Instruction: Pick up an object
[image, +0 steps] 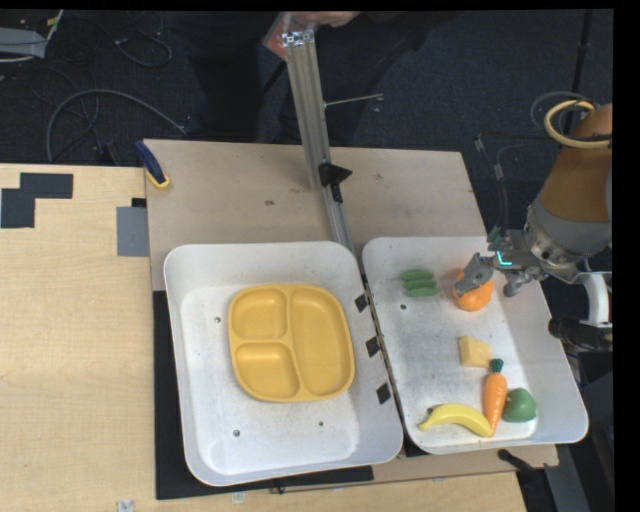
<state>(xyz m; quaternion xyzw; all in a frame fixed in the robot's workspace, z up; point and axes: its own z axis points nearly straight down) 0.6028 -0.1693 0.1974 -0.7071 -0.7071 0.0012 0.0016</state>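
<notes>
The right bin (432, 345) holds several toy foods. An orange fruit (472, 296) lies near its far edge, with a green ridged piece (420, 283) to its left. Nearer the front lie a pale yellow wedge (474, 351), a carrot (494, 393), a green round piece (520, 404) and a banana (458, 418). My gripper (498, 276) hangs at the bin's far right, open, its left finger right above the orange fruit and its other finger off to the right. Nothing sits between the fingers.
The left bin (190, 275) carries a yellow divided plate (292, 340). A metal post (312, 110) rises behind the two bins. Black clips (372, 345) line the seam between the bins. The arm's orange band (580, 175) stands over the right bin's far right corner.
</notes>
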